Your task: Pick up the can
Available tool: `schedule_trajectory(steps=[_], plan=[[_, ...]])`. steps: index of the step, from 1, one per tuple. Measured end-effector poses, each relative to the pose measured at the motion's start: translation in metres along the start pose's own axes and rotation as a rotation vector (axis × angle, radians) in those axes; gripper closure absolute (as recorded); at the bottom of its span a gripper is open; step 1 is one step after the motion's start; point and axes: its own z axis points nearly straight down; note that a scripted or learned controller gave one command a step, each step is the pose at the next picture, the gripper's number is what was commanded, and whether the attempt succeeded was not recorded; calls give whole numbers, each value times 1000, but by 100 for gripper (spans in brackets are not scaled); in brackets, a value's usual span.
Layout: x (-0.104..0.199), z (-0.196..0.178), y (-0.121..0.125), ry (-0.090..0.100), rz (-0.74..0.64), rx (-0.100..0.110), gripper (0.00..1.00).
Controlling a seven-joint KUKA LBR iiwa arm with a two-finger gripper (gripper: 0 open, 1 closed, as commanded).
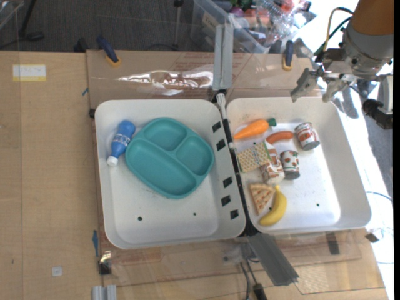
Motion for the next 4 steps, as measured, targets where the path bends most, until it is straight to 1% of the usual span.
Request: schedule_trajectory(steps=[1,2,3,4], plan=[[-17,139,-83,0,41,2,0],[-15,189,10,-3,2,-18,0],[7,194,-104,-3,-10,-14,0],[29,194,-19,-1,-31,-3,0]])
